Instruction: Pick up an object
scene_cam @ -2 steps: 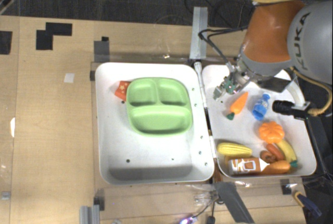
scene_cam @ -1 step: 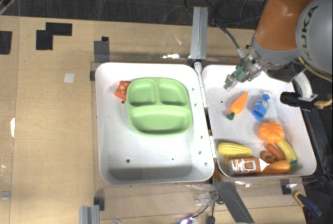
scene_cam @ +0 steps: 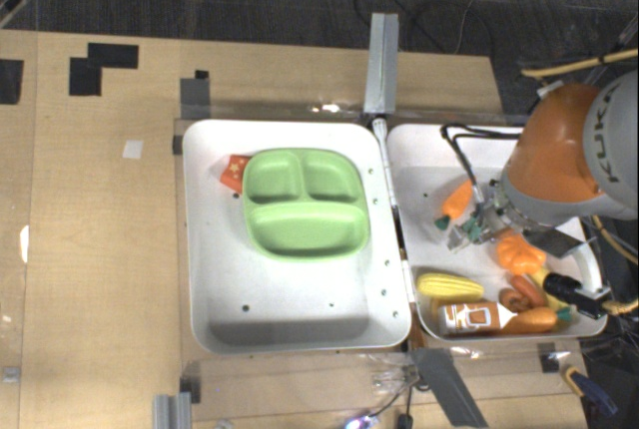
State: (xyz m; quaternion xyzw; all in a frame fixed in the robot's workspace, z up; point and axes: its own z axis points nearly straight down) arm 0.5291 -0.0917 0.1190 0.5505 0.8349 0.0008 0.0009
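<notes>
In the camera view, the left bin [scene_cam: 200,247] holds a green divided plate [scene_cam: 305,201], with a small red piece [scene_cam: 234,174] poking out from under its upper left corner. The right bin [scene_cam: 424,173] holds the toy food. The arm [scene_cam: 559,158] reaches in from the right, its orange band above the bin's right half, and the gripper [scene_cam: 467,231] is low over the middle of the bin floor. Whether the gripper is spread or pressed together cannot be told from this slanted view, and nothing can be seen caught in it. An orange toy piece [scene_cam: 457,200] lies just beside the gripper, up and to its left, close enough that contact cannot be ruled out. It looks the likeliest target. A lumpy orange piece [scene_cam: 519,252] lies just beside the gripper on the other side, toward the arm. Along the near wall lie a yellow piece [scene_cam: 448,286], a small bottle with an orange label [scene_cam: 473,317] and a carrot [scene_cam: 536,320], all apart from the gripper. As a judgement, the task is at the reach stage. The gripper is down among the objects, but no grasp is shown, so closing on a piece and lifting it clear of the bin are left to do.
</notes>
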